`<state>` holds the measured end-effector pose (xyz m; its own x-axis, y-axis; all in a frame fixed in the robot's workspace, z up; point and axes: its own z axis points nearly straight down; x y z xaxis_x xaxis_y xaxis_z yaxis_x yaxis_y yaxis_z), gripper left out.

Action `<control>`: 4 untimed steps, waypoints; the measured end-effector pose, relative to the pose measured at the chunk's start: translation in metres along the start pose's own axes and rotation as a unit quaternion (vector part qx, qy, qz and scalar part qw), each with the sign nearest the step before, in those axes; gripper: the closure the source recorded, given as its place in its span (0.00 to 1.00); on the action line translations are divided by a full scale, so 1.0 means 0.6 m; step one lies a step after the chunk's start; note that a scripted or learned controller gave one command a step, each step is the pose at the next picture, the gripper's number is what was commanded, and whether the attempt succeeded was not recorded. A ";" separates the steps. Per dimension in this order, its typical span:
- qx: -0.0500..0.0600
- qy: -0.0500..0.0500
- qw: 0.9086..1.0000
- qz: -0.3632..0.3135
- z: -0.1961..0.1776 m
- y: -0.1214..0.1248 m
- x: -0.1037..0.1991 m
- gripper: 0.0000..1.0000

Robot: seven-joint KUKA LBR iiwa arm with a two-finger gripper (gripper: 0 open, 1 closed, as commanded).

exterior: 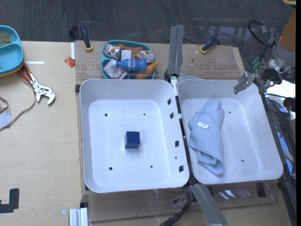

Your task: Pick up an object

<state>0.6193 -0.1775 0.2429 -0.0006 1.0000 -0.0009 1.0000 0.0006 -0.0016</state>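
Up at the far right corner of the right bin (263, 171), the gripper (249, 82) hangs above the rim with nothing in it; whether it is open or shut I cannot tell from here. Below it a pale blue-grey cloth (209, 135) lies crumpled in that bin's left half, a small white tag showing. A small dark blue cube (132, 139) sits alone mid-floor in the left bin (89, 126).

The arm (288, 51) runs off the right edge, so most of it is cut. The gripper (247, 83) is too small and blurry to read. The teal tray (8, 51) is chopped by the left edge, and the stuff in the bowl (128, 60) is a jumble I can't sort out.
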 end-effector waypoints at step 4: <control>-0.001 0.000 0.980 0.198 0.251 -0.059 0.066 0.00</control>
<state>0.5839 -0.1378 0.0926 0.3867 0.9222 -0.0007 0.9222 -0.3867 0.0007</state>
